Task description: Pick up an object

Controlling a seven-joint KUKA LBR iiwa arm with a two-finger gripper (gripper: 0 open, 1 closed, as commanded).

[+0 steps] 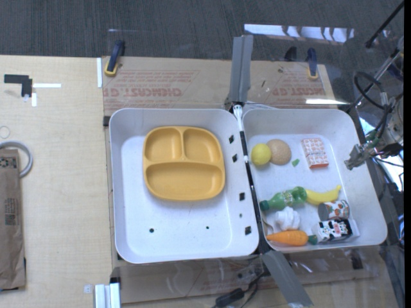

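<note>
The arm point(392, 124) is cut off by the right edge. At the right bin's point(359, 133) right rim, the gripper point(355, 159) is too small to read.

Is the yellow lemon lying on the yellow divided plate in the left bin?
No, the yellow lemon lies in the right white bin, beside a round tan ball, apart from the yellow divided plate.

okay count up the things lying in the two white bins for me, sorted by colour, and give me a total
Yellow: 3, the divided plate, the lemon, the banana
Orange: 1, the carrot
Green: 1, the green bottle
Tan: 1, the round bun
White or patterned: 4, the cracker box, the white lump, the small cup, the cow-print carton
Total: 10
</note>
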